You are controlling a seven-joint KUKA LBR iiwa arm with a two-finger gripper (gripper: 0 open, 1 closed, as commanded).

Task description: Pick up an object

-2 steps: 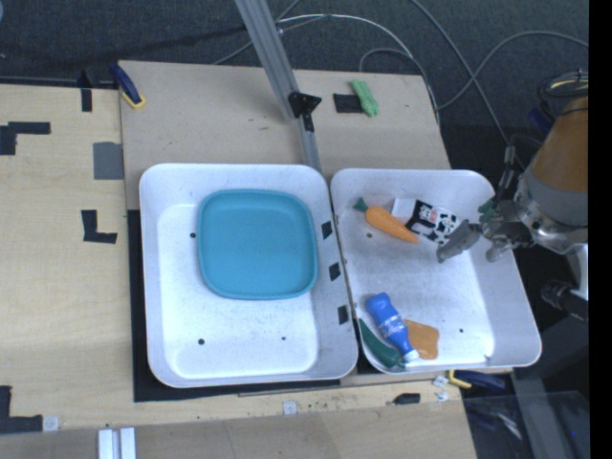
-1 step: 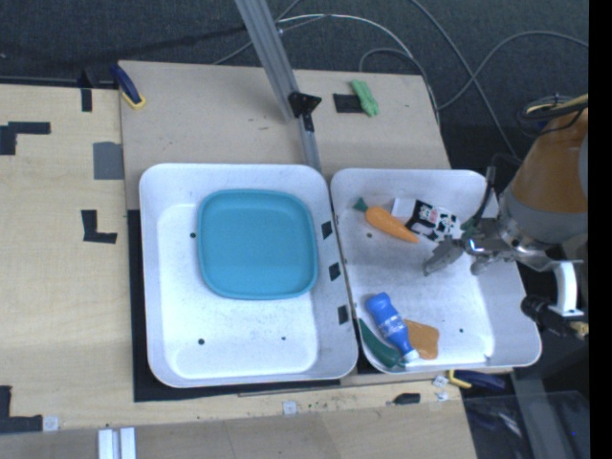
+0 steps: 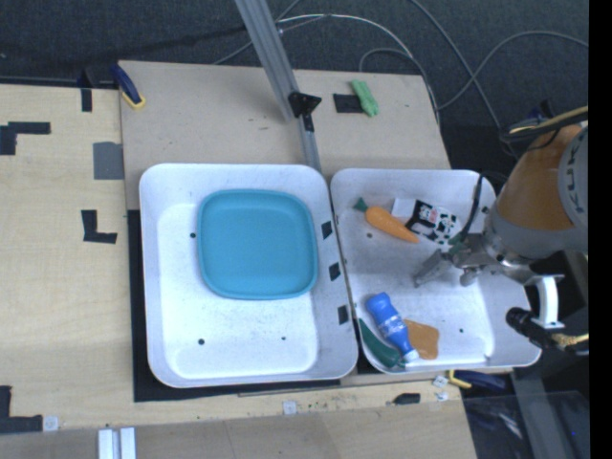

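I see the bench (image 3: 57,256) bearing two white bins, left (image 3: 163,285) and right (image 3: 473,309), touching side by side

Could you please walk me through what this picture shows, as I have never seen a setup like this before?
Gladly. A single camera, fixed above a wooden bench, looks down at a slant. The grey machine with an orange band is a robot arm reaching in from the right; its task is to pick up an object. At its end is a two-finger gripper, low over the right bin, with nothing visibly between its fingers. Two shallow white bins sit side by side. The left bin holds a teal plate. The right bin holds a toy carrot, a black-and-white packet, a blue bottle, an orange-brown piece and something dark green near the front edge.
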